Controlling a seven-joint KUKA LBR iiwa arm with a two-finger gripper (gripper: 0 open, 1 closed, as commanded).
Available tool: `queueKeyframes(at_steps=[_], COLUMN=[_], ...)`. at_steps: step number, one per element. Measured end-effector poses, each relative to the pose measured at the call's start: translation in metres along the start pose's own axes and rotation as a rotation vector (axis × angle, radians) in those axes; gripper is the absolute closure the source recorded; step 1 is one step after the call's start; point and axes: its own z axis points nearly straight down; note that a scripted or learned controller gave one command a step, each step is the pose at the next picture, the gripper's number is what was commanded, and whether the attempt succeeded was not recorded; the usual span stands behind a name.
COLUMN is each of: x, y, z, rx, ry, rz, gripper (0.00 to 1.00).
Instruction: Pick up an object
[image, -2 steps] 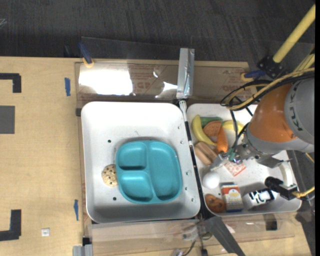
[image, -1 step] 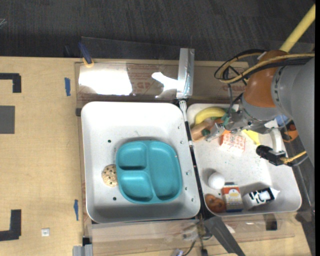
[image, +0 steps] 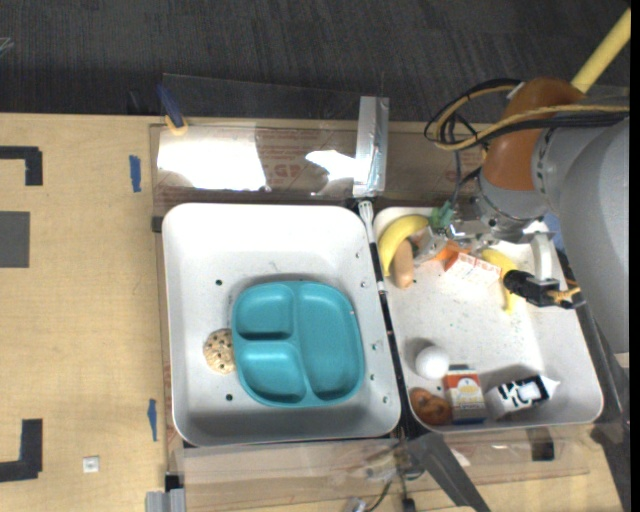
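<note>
Gripper (image: 452, 232): low at the right bin's (image: 560, 385) far edge; whether it is spread or closed, I cannot tell.
Banana (image: 398, 240): just left of it.
Left bin (image: 260, 232): teal tray (image: 297, 341), cookie (image: 218, 350).

The left white bin (image: 190, 300) holds a teal three-compartment plastic tray (image: 297, 342) with a speckled round cookie (image: 218, 350) touching its left edge. In the right white bin (image: 560, 375), the end effector (image: 452, 232) is low at the far end beside a yellow banana (image: 397, 240), while a white ball (image: 432, 361), a small orange-and-white carton (image: 464, 392) and a black-and-white packet (image: 521, 392) lie along the near side.
</note>
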Motion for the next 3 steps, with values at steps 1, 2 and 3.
queueKeyframes(at_steps=[1,2,3], x=[0.002,0.014,0.111], y=[-0.001,-0.002,0.013], z=[-0.008,0.002,-0.102], rx=[0.005,0.012,-0.027], ry=[-0.001,-0.003,0.001], rz=[-0.003,0.157,0.182], gripper=[1.00,1.00,1.00])
